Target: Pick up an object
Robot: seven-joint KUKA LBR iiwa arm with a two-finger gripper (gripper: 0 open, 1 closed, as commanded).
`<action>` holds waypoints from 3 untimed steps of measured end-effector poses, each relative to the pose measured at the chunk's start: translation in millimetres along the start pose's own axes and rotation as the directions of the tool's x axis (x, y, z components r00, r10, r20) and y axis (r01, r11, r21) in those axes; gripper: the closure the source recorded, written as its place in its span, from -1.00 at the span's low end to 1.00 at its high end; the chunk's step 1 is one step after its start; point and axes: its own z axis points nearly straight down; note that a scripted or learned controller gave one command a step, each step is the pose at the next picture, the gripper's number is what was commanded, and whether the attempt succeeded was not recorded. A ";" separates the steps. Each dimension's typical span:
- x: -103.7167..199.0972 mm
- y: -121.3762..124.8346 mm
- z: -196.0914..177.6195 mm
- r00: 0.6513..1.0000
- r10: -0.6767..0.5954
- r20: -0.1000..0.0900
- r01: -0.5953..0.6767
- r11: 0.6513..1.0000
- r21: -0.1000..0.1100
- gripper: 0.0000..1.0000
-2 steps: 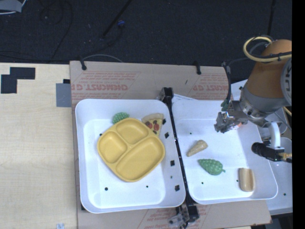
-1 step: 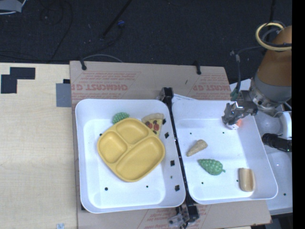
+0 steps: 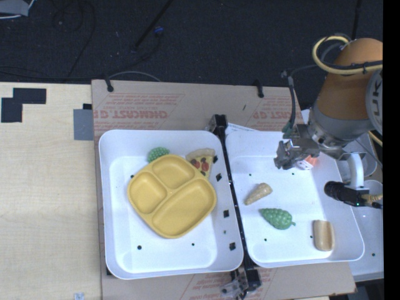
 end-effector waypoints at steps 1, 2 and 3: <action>52.2 -9.2 -3.8 1.000 -0.001 -0.001 0.001 1.000 0.000 1.00; 104.9 -13.6 11.6 1.000 0.000 0.000 0.000 1.000 0.001 1.00; 155.7 -21.8 8.1 1.000 -0.002 0.000 0.002 1.000 0.000 1.00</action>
